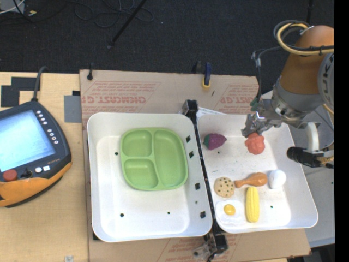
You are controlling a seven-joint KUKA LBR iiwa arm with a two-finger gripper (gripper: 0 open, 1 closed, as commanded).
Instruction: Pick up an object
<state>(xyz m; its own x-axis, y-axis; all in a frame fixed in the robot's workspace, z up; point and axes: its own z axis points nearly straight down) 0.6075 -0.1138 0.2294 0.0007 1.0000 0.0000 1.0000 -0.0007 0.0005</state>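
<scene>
A grey arm with an orange band reaches over the right bin [305, 201], its gripper [256, 129] low above a knobbly red berry [254, 144]. The dark metal fingers [252, 125] sit just above the berry and seem to touch its top; whether they are spread or pressed together cannot be told, and the berry is not seen between them.

The berry, a rounded, bumpy plastic toy, lies on the bin floor directly beneath the fingers. To their left lies a glossy purple fruit [215, 141] with a green stem end. Well below the fingers, a smooth orange-brown drumstick [252, 179] with a white knob end lies lengthwise, a speckled round cookie [223, 186] just beside its thin tip. Farther down are a ribbed yellow corn cob [252, 203], standing lengthwise, and a flat fried egg [229, 209] with a yellow yolk.

The left bin [103, 201], shallow, white and smooth like its twin, holds a pale green plate [154, 159] moulded into three compartments. Both bins rest on printed brown cardboard [136, 94].
</scene>
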